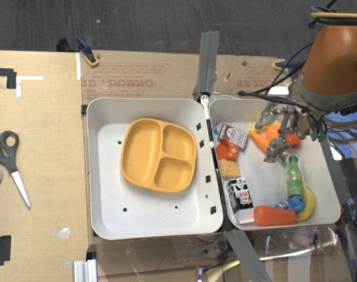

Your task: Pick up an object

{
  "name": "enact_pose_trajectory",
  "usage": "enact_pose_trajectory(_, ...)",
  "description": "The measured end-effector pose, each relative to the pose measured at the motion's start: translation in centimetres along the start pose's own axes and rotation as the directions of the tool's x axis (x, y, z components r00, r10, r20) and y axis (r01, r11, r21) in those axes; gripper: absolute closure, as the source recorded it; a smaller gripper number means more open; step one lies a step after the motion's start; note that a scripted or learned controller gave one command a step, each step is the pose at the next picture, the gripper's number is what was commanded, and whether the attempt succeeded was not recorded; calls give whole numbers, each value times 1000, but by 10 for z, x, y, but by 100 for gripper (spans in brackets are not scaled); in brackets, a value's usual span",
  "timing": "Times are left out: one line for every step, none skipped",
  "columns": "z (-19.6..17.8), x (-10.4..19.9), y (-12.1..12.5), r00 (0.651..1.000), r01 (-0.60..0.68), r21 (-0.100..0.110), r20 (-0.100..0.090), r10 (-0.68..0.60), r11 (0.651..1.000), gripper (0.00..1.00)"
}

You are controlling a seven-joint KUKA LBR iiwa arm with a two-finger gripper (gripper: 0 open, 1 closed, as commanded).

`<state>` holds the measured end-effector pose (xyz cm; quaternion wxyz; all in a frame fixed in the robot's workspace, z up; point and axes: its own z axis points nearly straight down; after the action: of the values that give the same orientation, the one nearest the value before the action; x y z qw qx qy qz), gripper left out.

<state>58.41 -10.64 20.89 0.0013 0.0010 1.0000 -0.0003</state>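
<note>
Orange plastic carrot (pixel 266 138) lying in right bin (pixel 326 157), just beside gripper (pixel 282 141) hovering low above it. Finger state: cannot tell. Yellow divided plate (pixel 159 155) resting in left bin (pixel 102 175).

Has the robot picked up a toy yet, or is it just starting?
Not yet, it seems. The gripper is low in the right bin, right over the orange carrot toy, but nothing looks lifted. The green bottle, banana and other toys lie on the bin floor. Grabbing and lifting is left.
</note>
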Motion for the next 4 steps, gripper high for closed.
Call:
enact_pose_trajectory(115,-32,-61,997,-77,0,3,77,997,0)
enact_pose_trajectory(117,-29,-50,968,-249,0,-1,249,968,0)
enact_pose_trajectory(116,-42,-32,902,-431,0,2,431,902,0)
enact_pose_trajectory(106,-43,-32,904,-427,1,7,427,904,100)
